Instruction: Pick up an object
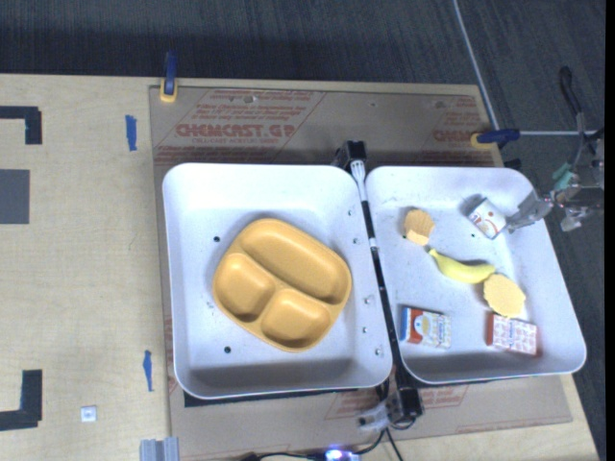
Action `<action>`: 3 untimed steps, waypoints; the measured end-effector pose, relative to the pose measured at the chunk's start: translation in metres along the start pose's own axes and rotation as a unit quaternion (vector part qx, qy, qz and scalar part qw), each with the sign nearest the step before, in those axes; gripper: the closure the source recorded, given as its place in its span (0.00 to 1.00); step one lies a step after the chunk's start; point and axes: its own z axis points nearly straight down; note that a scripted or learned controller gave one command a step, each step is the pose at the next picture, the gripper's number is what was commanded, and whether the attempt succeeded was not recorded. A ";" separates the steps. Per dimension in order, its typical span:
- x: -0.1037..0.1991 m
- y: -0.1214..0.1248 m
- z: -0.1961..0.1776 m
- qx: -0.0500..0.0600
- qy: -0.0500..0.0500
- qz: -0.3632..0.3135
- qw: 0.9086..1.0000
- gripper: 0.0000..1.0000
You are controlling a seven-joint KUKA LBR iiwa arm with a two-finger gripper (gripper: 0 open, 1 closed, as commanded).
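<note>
The right bin holds several small items. A yellow banana lies in the middle, with an orange ruffled piece just right of it and a small orange piece up left. A white carton with a red mark sits near the back. Two flat boxes lie at the front, one white and blue, one red. My gripper reaches in from the right edge, low over the bin's back right part, its tip just right of the white carton. Nothing is visibly held.
The left bin holds a large yellow three-compartment tray. A black divider runs between the two bins. A thin rod and a blue clamp stand behind the right bin. Cardboard lies under both bins.
</note>
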 end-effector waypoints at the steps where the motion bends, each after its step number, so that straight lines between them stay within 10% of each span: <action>1: 0.031 -0.050 0.135 0.001 0.001 0.001 1.000 0.00; 2: 0.031 -0.048 0.125 -0.002 -0.001 0.001 1.000 1.00; 3: 0.088 0.016 0.151 -0.003 0.000 -0.001 1.000 1.00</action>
